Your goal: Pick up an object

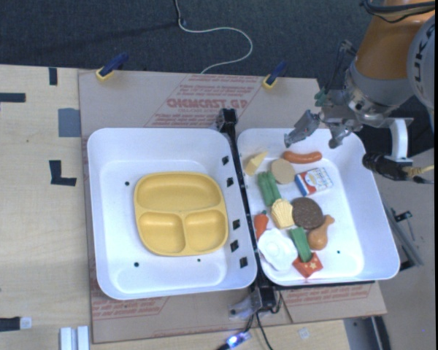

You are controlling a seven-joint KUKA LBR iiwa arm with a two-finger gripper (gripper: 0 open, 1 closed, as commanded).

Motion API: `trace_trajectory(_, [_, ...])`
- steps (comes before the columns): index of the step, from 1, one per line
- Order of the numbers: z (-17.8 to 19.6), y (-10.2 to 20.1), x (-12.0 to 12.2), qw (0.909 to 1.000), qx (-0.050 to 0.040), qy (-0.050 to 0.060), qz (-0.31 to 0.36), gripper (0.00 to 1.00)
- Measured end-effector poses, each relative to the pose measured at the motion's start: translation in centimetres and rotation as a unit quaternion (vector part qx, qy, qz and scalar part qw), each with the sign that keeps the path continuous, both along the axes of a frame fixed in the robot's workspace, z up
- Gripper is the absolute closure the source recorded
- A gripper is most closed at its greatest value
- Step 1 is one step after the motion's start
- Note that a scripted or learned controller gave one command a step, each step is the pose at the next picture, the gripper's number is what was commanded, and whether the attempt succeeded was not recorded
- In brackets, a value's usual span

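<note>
Gripper [320,130] open above right bin [376,217], arm cropped at frame edge.

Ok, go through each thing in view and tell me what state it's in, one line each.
gripper: open, holding nothing, above the right bin's far edge
yellow divided plate: flat in the left bin, compartments bare
hot dog: lying loose in the right bin, just below the gripper
toy food pile: heaped together in the right bin, untouched
</note>
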State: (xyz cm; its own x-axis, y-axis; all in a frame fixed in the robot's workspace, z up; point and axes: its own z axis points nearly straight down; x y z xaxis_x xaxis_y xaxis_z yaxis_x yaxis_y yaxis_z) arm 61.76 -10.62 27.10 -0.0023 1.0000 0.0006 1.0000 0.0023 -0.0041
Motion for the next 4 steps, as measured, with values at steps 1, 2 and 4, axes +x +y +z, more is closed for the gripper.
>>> trace_trajectory(1, [-4.9, 0.8, 0.0, 1.0, -0.0003, 0.002, 0.0, 0.0])
trace_trajectory(2, [-11.0, 0.4, -1.0, 1.0, -0.0003, 0.003, -0.001, 0.0])
trace_trajectory(4, [-18.9, 0.6, -1.4, 1.0, -0.0004, 0.001, 0.0, 0.0])
